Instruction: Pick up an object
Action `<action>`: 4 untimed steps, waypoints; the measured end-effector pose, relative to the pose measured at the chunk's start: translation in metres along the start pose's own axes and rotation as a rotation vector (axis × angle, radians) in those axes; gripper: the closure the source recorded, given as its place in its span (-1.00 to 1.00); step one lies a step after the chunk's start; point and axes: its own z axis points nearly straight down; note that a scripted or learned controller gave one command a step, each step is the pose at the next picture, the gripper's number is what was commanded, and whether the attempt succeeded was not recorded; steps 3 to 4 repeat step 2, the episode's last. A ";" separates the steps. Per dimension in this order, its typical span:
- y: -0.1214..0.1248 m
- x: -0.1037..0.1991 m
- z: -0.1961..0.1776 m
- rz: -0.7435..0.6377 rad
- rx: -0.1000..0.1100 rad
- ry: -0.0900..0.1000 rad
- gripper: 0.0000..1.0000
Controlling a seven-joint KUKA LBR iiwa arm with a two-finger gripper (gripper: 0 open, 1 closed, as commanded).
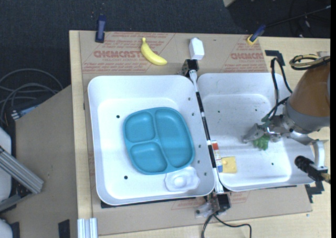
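Note:
My gripper (258,136) is low in the right bin (236,93), near that bin's middle right. A small green object (261,143) lies right at the gripper's tip, partly covered by it; whether it is gripped is hidden. A small yellow object (229,165) rests on the right bin's floor near its front left corner. In the left bin (105,100) lies a blue divided plate (156,140), with a white rounded object (180,180) just in front of it.
A yellow banana (153,53) and a white block (197,48) lie on the cardboard behind the bins. The grey arm with its orange band (314,95) crosses the right bin's right wall. Black cables (278,82) hang over that bin's back right corner.

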 end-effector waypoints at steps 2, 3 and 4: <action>0.025 0.079 -0.103 -0.004 -0.005 0.000 1.00; 0.025 0.079 -0.103 -0.004 -0.005 0.000 1.00; 0.025 0.079 -0.103 -0.004 -0.005 0.000 1.00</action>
